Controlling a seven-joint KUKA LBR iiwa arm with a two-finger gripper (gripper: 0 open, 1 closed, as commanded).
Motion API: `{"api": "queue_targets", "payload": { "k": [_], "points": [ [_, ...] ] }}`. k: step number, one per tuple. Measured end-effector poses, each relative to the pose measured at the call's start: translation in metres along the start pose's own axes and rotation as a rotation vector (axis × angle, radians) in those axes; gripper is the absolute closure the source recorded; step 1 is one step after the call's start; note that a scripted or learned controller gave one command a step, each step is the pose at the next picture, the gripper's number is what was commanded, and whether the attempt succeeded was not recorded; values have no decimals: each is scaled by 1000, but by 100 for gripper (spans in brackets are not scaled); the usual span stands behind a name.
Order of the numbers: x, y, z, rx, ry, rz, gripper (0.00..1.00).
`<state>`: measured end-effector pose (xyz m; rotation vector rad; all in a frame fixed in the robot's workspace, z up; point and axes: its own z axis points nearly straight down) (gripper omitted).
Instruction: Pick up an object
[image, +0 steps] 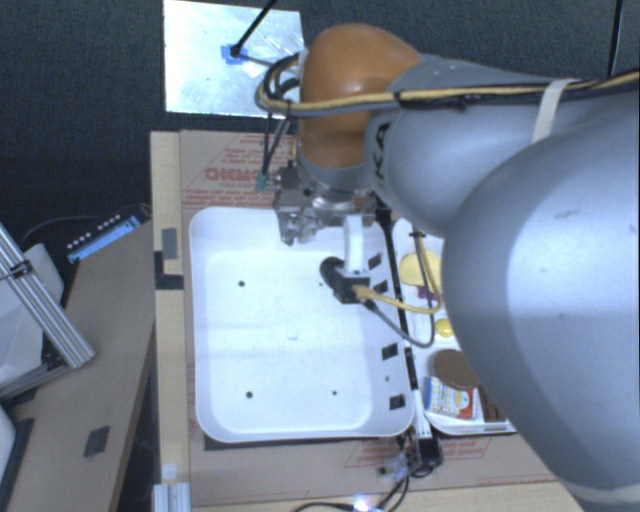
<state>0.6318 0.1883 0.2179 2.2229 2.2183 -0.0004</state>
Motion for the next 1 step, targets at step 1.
{"api": "queue_targets", "payload": {
  "k": [1],
  "points": [
    [30,7,-3,-2,3,-7,100]
  ]
}}
